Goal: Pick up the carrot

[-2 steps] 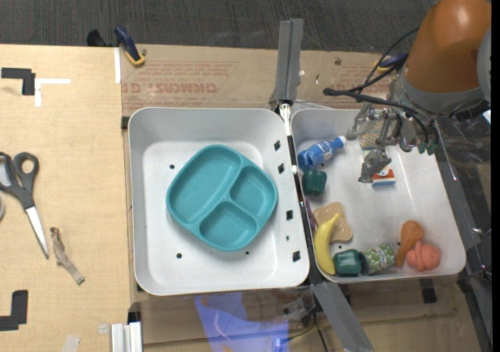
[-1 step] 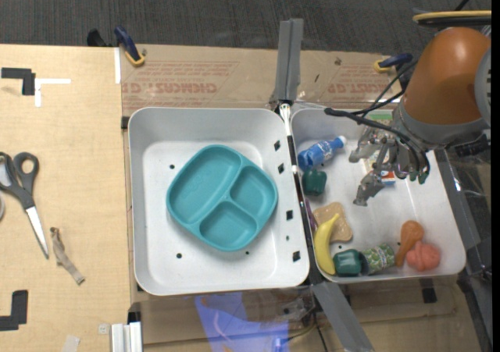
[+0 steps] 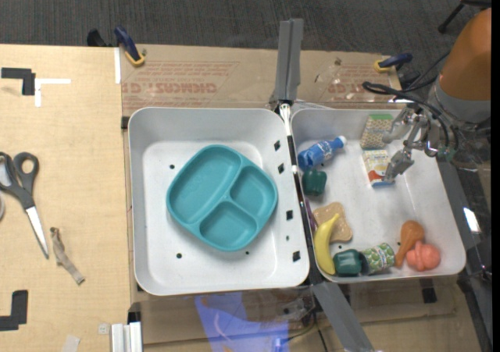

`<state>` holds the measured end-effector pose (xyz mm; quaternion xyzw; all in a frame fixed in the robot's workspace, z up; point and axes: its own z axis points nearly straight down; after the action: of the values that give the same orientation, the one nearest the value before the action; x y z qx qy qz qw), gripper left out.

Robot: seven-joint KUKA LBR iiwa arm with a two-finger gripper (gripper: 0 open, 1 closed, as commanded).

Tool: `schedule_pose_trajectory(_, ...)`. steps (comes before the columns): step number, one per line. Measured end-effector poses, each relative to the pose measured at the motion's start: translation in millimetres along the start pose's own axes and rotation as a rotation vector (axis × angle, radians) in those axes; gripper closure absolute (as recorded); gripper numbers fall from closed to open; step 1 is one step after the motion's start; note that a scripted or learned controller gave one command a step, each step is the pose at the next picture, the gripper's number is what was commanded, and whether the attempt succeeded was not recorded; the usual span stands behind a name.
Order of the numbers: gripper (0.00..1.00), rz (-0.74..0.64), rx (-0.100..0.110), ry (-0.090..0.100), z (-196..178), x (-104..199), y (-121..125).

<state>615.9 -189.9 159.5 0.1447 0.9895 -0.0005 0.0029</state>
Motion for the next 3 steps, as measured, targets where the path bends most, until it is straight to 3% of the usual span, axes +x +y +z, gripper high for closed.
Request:
schedule_pose_trajectory(1,0.00,0.077,0.000,0.004,-17,94,-3)
schedule_pose_trajectory(2,0.00,0.299,0.001,0.005,67,93,-61)
schedule_pose_trajectory(3,1.00,0.295,0.002,0.002,57,92,-60)
